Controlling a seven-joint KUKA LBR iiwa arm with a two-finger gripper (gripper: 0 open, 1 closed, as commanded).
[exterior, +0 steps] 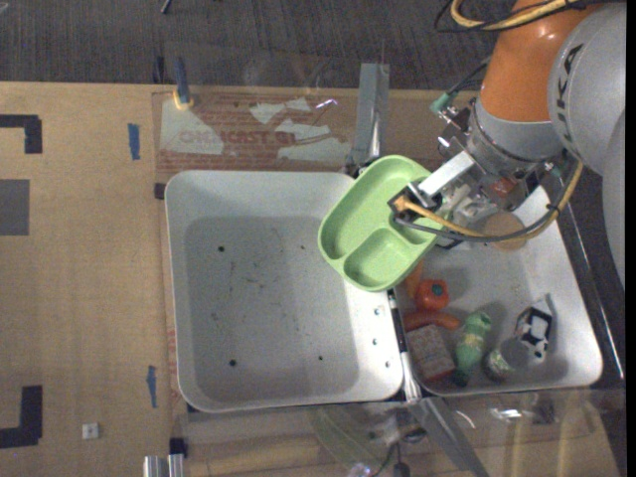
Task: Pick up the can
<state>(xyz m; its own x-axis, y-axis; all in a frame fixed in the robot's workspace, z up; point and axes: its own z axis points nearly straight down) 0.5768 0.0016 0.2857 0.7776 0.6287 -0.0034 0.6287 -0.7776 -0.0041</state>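
the claw (415, 210) is clamped on the rim of a green divided plate (376, 225), which hangs tilted over the wall between the two bins, lifted clear of them. the can (500, 362) sits near the front of the right bin (576, 296), untouched, just beside a green bottle (473, 335) and a black and white item (536, 328). further left lie a brown box (429, 351) and an orange toy (431, 299). the left bin (199, 296) rests on the brown desk (79, 266).
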